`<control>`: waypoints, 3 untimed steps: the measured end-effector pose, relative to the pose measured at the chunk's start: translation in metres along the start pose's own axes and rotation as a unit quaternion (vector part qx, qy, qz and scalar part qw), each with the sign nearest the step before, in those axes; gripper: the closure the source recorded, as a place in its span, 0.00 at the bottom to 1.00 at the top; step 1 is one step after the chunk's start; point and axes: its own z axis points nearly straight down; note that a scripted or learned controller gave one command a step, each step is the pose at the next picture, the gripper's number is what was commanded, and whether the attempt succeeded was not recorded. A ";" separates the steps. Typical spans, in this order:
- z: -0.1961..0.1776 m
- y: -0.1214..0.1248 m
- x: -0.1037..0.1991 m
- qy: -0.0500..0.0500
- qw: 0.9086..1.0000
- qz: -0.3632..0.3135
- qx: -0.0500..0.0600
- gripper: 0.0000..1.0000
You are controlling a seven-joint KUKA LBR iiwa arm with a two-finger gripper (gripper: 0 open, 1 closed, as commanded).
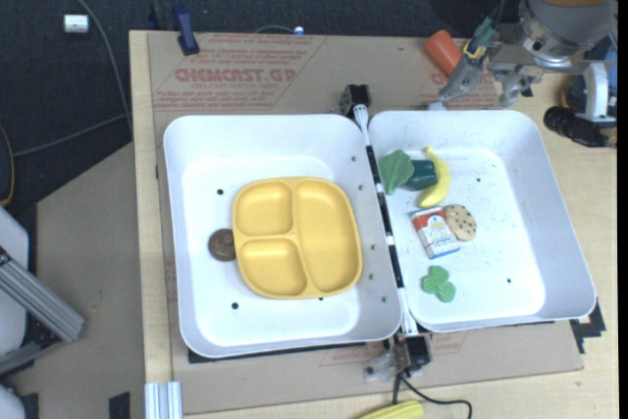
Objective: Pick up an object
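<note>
- Camera view: pincer (488,83) hangs above the back rim of the right bin (549,211), fingers apart w/ nothing between them.
- Right bin holds the pickable stuff, bunched near its left wall: banana (436,178), green leaf (395,170), cookie (459,222), small carton (435,235), small green piece (439,286).
- Left bin (196,240): yellow divided plate (295,236), brown disc (222,244) just beside it.
- Progress, my read: nothing lifted yet. Left to do: descend, close on an item, raise.

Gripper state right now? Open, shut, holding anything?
Gripper: open, holding nothing, above the far rim of the right bin.
</note>
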 end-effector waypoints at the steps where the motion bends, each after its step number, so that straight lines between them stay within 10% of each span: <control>1: 0.113 0.005 -0.001 0.000 1.000 0.000 0.001 0.00; 3: 0.183 -0.025 -0.010 0.000 1.000 0.001 0.000 0.00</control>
